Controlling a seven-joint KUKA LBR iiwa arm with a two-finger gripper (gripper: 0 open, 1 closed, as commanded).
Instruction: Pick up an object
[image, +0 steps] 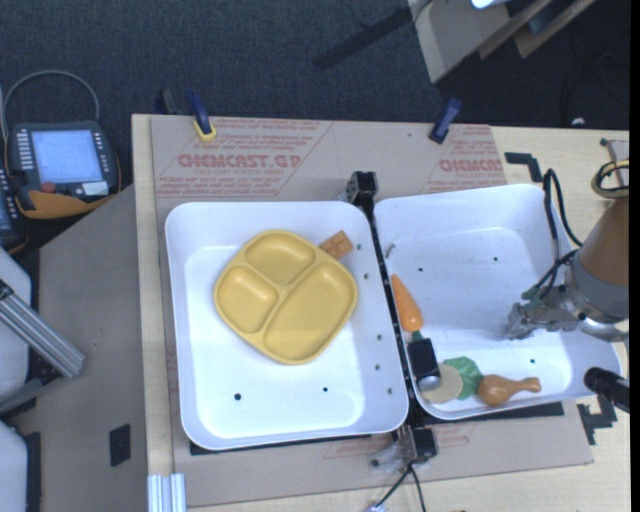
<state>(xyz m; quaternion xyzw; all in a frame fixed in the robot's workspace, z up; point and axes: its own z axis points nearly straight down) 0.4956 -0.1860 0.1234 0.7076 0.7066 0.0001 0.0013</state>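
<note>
- Fingers of the gripper (522, 322) point down toward the floor of the right bin (470, 230); they look drawn close together with nothing between them, though the detail is small.
- Nothing is held, so the pick looks not yet made; the tips sit low over a bare white patch near the right wall.
- Nearest candidate is the tan drumstick toy (508, 386), lying flat along the front wall of that bin, below and slightly left of the fingertips, near but apart from them.
- Just beside the drumstick's left end lie a green piece (466, 370) and a pale round disc (448, 386), overlapping each other in the front-left corner.
- An orange carrot toy (405, 301) rests along the bin's left wall, with a black block (421, 357) below it, both well apart from the fingers.
- These things crowd the walls and corner, probably because they slid or were dropped there, which would make a clean grasp awkward.
- Over in the left bin (200, 380) sits a yellow 3-compartment plate (286, 296), with a small brown block (337, 243) touching its upper right rim.
</note>
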